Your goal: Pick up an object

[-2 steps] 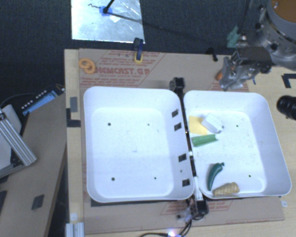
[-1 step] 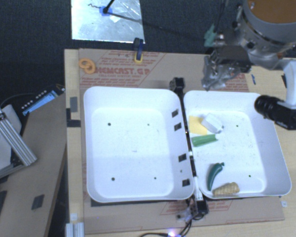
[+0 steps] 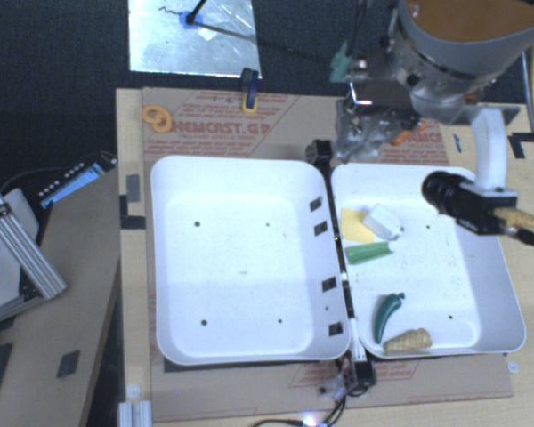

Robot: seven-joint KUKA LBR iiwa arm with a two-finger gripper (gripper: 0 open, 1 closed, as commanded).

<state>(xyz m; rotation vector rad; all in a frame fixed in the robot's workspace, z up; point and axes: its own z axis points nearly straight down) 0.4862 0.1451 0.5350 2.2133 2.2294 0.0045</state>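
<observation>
The right bin [image 3: 494, 283] holds several small objects. A white block [image 3: 383, 221] lies partly on a flat yellow piece [image 3: 354, 228] near the bin's left wall. Just below them lies a light green cylinder [image 3: 368, 253]. Toward the front are a dark green pepper-shaped item [image 3: 389, 311] and a tan ridged piece [image 3: 407, 339]. My gripper [image 3: 367, 132] hangs at the far rim of the right bin, behind and above the white block, apart from every object. Nothing shows in its grasp.
The left bin [image 3: 173, 194] sits beside the right one, with black clips [image 3: 325, 229] along the shared wall. A black cylinder on a white bracket [image 3: 463, 201] juts over the right bin's far right part. An orange ring [image 3: 157, 117] and a yellow-blue clamp [image 3: 249, 92] lie on the cardboard behind.
</observation>
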